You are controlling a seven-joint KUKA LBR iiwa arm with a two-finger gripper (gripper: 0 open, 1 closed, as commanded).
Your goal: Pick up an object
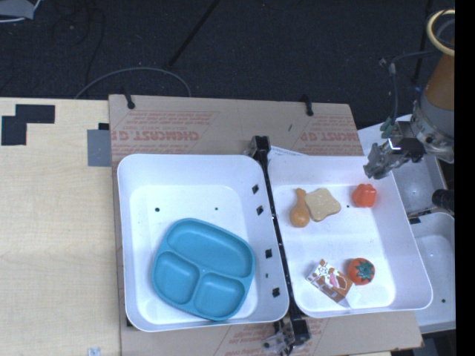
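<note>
**Arm waited at the edge of the right bin, holding nothing I could see**

From my screen, the gripper (380,162) was a dark, blurry lump, so I could not make out how it was set. Most of the arm (439,102) was cut off at the 3 o'clock side of the view. I only saw its grey wrist and the orange band.

The gripper hung over the right bin's (415,273) far rim, at about 1 o'clock. Nothing sat under it that I could see. The closest thing was a small red block (364,195), just beside the gripper, toward 7 o'clock from it.

The right bin held five things. A slice of toast (323,203) lay near the middle top, touching a tan pear-shaped toy (299,209) at its 9 o'clock. Down at 5 o'clock was a red tomato (361,271) with a green top. A small printed packet (329,279) lay just beside it, at its 9 o'clock.

The left bin (141,176) held a blue tray (202,268) with three sections, lying flat toward 6 o'clock. A black divider (269,221) ran between the two bins.
</note>
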